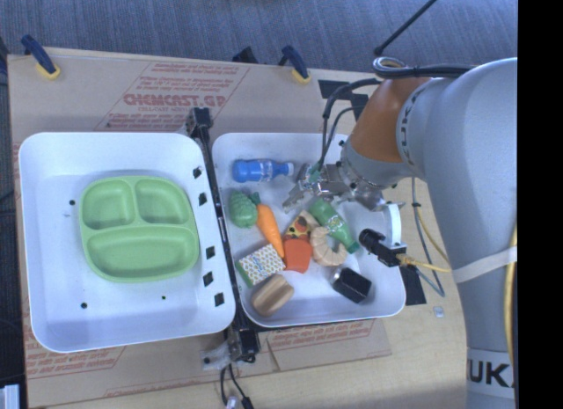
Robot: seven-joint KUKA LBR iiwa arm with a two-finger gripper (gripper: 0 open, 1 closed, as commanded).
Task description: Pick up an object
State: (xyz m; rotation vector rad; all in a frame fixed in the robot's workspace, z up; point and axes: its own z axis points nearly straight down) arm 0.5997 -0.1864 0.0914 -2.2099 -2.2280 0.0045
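My gripper (pixel 301 189) hangs over the middle of the right bin (pixel 290 143), open, with nothing between its fingers. It sits just right of a blue bottle (pixel 259 170) and above a green bottle (pixel 332 222). Below and left of it lie a green leafy vegetable (pixel 243 208) and an orange carrot (pixel 270 230). Further down are a red block (pixel 296 255), a checkered block (pixel 261 263), a tan round biscuit (pixel 331 250) and a bread roll (pixel 272 293). A black block (pixel 352 285) rests near the bin's front right corner.
The left bin (pixel 44 222) holds a green divided plate (pixel 138 227). A black divider with clips (pixel 215 222) runs between the bins. The arm's grey body (pixel 466 187) covers the right bin's right side.
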